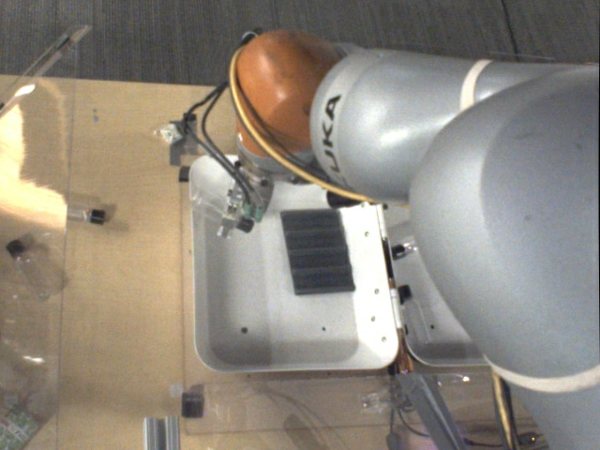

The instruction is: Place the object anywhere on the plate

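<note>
Wooden bench (112, 298), white bin (225, 345): dark ribbed rectangular plate (318, 250) lying flat; claw (236, 216) state unclear.

The counter (112, 279) is a pale wooden surface, with dark carpeted floor (281, 12) beyond its far edge. Two shallow white bins rest on it side by side: the left bin (225, 340) lies open to the camera, while the right bin (427, 340) is mostly hidden beneath the arm. A clear plastic sheet (33, 251) covers the counter's left part, catching a bright glare. On it lies a small black-tipped piece (94, 216), and further left another small dark bit (14, 248). Near the front edge sits a small dark cube (192, 403), just beside a ribbed metal piece (161, 432).
</note>
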`<state>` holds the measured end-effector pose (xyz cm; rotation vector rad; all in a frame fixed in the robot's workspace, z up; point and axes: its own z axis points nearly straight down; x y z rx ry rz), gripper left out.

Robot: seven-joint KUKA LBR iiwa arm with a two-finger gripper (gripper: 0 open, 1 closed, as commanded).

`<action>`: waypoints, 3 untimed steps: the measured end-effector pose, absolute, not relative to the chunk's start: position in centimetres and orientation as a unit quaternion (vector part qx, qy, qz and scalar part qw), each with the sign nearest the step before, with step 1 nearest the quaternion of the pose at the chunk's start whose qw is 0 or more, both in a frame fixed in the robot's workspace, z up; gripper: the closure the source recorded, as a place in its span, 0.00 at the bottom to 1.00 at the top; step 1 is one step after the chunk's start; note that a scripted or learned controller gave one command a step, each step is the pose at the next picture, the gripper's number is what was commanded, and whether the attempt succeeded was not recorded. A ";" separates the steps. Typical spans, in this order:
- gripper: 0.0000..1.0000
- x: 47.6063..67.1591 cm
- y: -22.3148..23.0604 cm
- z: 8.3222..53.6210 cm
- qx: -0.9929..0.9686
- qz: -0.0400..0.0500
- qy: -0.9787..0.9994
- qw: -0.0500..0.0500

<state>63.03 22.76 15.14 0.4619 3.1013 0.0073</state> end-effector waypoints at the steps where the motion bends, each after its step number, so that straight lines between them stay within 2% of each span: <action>1: 1.00 65.9 23.6 17.0 0.049 0.002 0.999 0.004; 2: 1.00 62.5 23.1 13.3 0.258 0.001 0.966 0.005; 3: 1.00 65.1 23.5 22.4 0.022 0.002 1.000 0.005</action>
